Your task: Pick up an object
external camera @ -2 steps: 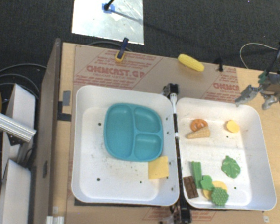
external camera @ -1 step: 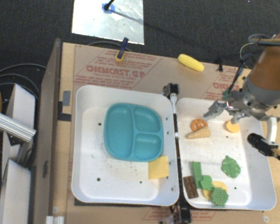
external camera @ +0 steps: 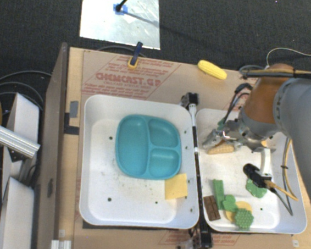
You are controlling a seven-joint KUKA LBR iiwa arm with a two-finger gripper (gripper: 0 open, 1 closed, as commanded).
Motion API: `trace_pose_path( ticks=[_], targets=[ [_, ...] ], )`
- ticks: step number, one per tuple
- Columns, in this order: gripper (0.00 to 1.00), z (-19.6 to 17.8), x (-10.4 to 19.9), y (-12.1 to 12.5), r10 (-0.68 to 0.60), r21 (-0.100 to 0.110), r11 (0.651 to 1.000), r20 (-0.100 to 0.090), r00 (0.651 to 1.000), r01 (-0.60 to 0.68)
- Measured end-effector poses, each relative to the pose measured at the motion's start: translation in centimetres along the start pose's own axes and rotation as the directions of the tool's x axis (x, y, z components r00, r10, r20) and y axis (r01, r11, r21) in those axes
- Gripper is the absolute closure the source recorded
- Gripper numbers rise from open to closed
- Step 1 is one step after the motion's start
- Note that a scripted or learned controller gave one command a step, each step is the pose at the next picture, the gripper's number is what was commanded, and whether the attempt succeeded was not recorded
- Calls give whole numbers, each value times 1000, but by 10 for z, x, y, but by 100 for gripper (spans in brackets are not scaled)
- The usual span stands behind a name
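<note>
Two bins [external camera: 91, 158] face you. Nearest in the right one lie green pieces [external camera: 230, 203]; farther, your tool [external camera: 218, 140] hangs over a tan wedge [external camera: 221, 149], its opening impossible to judge from here.

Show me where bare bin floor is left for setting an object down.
The left white bin is bare along its left wall and its front, beside the teal divided plate and yellow square sponge. The right white bin is crowded: gripper at the back, green toys and brown block in front.
</note>
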State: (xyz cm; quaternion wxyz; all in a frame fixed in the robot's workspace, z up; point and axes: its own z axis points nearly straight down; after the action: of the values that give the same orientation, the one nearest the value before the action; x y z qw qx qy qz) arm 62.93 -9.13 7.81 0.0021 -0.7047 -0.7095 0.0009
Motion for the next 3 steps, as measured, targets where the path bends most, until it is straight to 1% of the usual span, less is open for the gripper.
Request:
trace_pose_path(
  ticks=[1, 2, 3],
  targets=[
    [100, -17, -2, 2, 1, -8, 1000, 2, 1000, -1],
    [100, -61, -65, -49, 9, -4, 1000, 2, 1000, -9],
    [0, -60, -63, -47, 5, -5, 1000, 2, 1000, -5]
  ],
)
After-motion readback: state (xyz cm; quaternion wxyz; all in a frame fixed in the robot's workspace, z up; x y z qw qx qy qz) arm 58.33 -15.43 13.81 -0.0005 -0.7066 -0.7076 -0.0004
